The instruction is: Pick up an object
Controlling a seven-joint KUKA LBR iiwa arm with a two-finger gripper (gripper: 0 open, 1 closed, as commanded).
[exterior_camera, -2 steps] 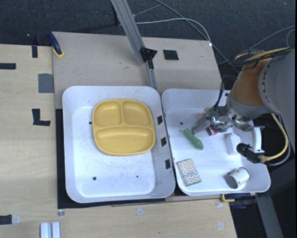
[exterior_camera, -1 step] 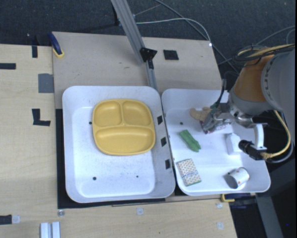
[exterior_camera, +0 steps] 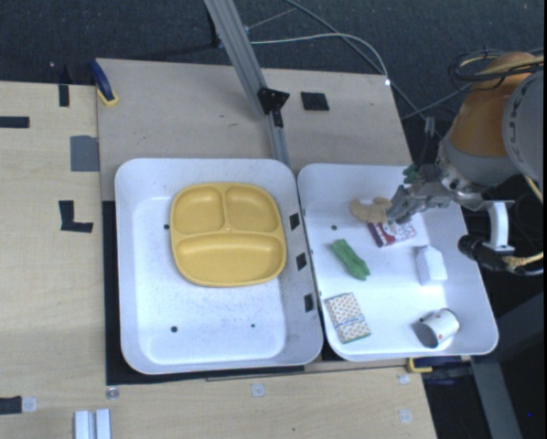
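Bench of pale wood, white bins side by side.

Just one camera here, fixed up high over the bench and looking down at a slant. It's far enough back that both white bins fit mid-frame: left bin, right bin. Dark floor runs along the top edge.
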